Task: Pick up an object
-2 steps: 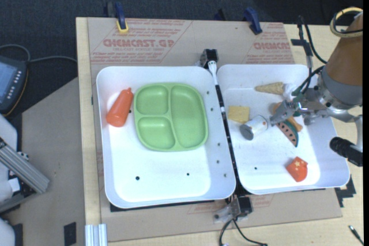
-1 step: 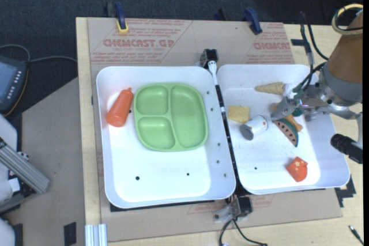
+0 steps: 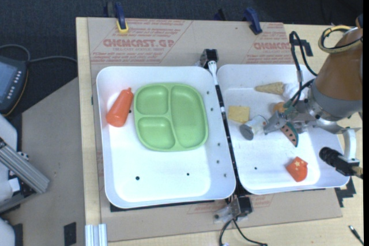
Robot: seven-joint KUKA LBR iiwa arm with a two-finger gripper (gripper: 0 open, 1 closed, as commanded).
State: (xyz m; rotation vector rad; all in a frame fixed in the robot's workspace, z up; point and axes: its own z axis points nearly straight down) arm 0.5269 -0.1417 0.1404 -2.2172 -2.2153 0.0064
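The right bin (image 3: 259, 178) holds several small objects. A yellow wedge (image 3: 238, 113) lies near its left wall, and a tan cone (image 3: 270, 88) lies toward the back. A small grey cylinder (image 3: 247, 132) sits just below the wedge. Toward the front right is a red block (image 3: 297, 169). My gripper (image 3: 268, 125) hangs low over the bin's middle, reaching in from the right, right of the grey cylinder. A dark red slice (image 3: 291, 134) lies just beneath its body. I see nothing clearly held.
The left bin (image 3: 167, 181) holds a green divided plate (image 3: 171, 116) and an orange carrot-shaped toy (image 3: 119, 108) by its left wall. A black rail (image 3: 222, 118) runs between the bins. Cables (image 3: 298, 60) and a black part (image 3: 335, 159) crowd the right bin's right side.
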